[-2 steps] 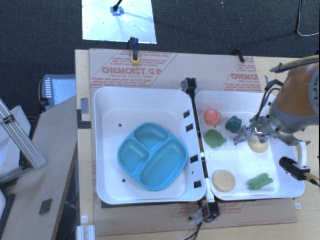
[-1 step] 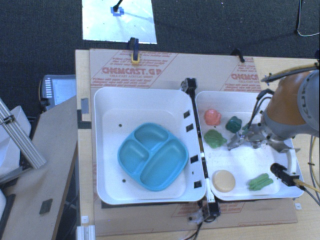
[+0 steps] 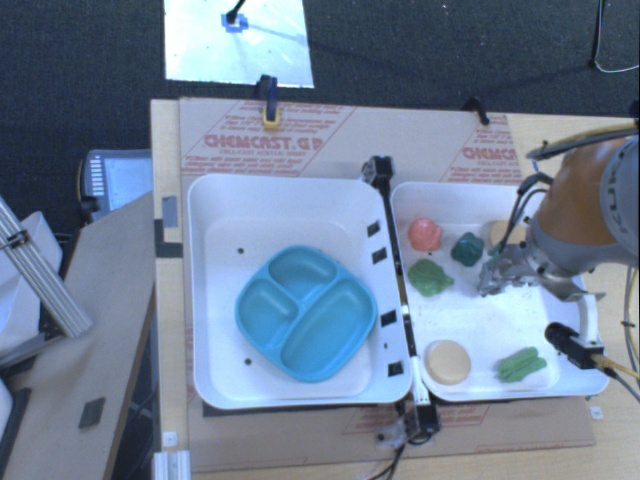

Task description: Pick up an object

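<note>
Camera view: end effector [image 3: 490, 280] is seen low in the right bin [image 3: 520, 193]; its state cannot be told. Dark green toy [image 3: 466, 249] is judged light, stiff, best pinched across its middle

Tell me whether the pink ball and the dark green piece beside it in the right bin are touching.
Apart. The camera view shows a strip of white bin floor between the pink ball and the dark green piece.
</note>
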